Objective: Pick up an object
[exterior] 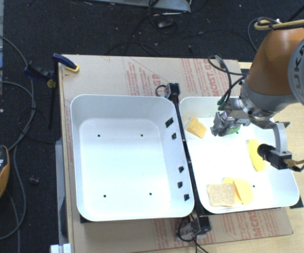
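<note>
Over the right bin, we're hovering the gripper just right of the cheese wedge, its long axis running diagonally; gripper state: can't tell.

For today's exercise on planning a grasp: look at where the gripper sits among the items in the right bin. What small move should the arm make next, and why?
Probably a short shift toward the yellow block, then a descent. The gripper sits over bare floor of the right bin, with nothing visibly between its fingers; that block lies closest, just beside it toward the divider, and apart from the other pieces.
</note>
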Controlling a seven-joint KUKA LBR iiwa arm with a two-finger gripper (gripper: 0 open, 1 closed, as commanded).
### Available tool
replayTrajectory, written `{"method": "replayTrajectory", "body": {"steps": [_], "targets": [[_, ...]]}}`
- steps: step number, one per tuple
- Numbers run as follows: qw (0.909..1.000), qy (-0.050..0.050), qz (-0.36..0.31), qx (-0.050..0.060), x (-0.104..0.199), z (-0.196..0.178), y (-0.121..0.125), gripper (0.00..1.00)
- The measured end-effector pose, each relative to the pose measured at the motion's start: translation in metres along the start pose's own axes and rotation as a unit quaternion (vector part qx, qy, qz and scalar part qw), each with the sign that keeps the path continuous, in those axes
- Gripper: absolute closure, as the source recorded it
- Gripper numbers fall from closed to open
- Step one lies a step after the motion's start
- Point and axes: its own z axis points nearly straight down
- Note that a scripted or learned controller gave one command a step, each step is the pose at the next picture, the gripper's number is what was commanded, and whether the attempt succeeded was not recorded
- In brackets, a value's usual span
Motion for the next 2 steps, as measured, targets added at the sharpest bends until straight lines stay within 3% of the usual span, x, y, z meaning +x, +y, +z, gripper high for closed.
{"method": "replayTrajectory", "body": {"steps": [2], "targets": [[1.0000,0.000,0.000,0.001,0.107,0.007,-0.007,1.00]]}}
